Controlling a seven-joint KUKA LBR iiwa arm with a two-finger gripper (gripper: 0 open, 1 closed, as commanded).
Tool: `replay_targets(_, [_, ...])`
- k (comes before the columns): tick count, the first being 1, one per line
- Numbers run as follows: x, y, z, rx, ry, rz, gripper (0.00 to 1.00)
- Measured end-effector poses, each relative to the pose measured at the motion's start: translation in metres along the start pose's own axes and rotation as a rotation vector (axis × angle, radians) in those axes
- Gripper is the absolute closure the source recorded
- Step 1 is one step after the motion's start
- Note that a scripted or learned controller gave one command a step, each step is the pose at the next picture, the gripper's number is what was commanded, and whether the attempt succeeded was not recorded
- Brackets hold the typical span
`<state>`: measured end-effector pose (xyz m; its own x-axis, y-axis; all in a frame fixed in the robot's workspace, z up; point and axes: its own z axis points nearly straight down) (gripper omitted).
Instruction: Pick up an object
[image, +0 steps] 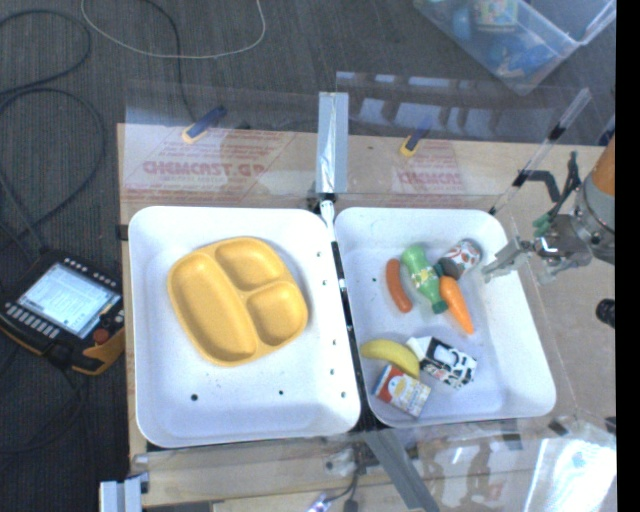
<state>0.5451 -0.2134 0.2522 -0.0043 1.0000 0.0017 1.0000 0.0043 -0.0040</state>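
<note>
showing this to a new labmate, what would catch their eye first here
The big yellow divided plate stands out first, filling much of the left white bin. Next comes the bright cluster in the right white bin: a carrot, a green bottle, a red sausage, a banana and a small carton. The end effector hangs over that bin's right side.

Dark grey carpet floor (60, 150) with loose cables (150, 40); teach pendant (65, 310) left of counter (250, 165); clear plastic tub (520, 35) upper right.
</note>
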Motion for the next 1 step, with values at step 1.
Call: replay_targets(1, [0.0049,0.0276,0.1431,0.001,0.0,-0.06,0.0])
